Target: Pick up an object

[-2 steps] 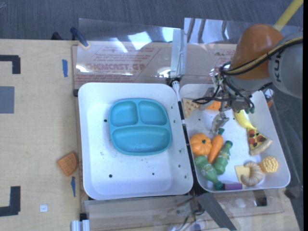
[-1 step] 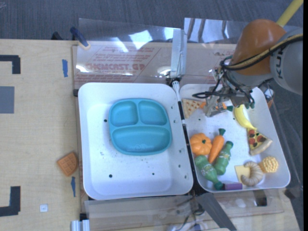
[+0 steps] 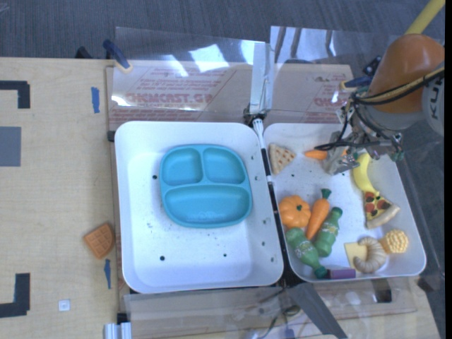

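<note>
My gripper (image 3: 344,161) hangs low over the upper part of the right bin (image 3: 413,260), under the orange wrist band. Just to its left lies a small orange carrot piece (image 3: 315,155), and a yellow banana (image 3: 363,175) lies just to its right. Nothing can be seen held in it. Further down the bin are a pumpkin (image 3: 294,211), a long carrot (image 3: 318,217), two green bottles (image 3: 328,232), a pizza slice (image 3: 378,208), a corn cob (image 3: 396,241), a yellow cheese block (image 3: 352,251) and a pale pastry (image 3: 369,254).
The left bin (image 3: 141,246) holds a blue divided plate (image 3: 205,186). A triangular waffle wedge (image 3: 281,157) lies at the right bin's top left, and a purple piece (image 3: 343,273) at its front wall. A brown waffle square (image 3: 99,240) sits on the bench, left of the bins.
</note>
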{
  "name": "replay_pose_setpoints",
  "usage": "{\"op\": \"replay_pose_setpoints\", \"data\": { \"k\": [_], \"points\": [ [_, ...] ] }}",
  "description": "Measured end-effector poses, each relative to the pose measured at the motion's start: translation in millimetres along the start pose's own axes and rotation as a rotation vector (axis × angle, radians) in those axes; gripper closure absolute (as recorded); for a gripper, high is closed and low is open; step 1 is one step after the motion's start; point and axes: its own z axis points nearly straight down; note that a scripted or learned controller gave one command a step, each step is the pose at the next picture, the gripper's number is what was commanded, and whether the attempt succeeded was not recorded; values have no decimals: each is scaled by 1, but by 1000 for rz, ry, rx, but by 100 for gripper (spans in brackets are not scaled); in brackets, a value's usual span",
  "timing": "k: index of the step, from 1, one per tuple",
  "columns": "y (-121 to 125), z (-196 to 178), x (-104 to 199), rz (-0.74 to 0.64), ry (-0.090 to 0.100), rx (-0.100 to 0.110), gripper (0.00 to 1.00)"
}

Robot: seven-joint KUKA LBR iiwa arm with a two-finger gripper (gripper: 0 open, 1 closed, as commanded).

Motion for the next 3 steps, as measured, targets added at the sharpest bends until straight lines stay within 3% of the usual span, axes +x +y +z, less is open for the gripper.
{"op": "replay_pose_setpoints", "data": {
  "k": [1, 2, 3],
  "points": [
    [53, -159, 11, 281, -12, 3, 100],
    [53, -152, 14, 283, 0, -2, 0],
    [36, -26, 50, 356, 16, -7, 0]
  ]
}}
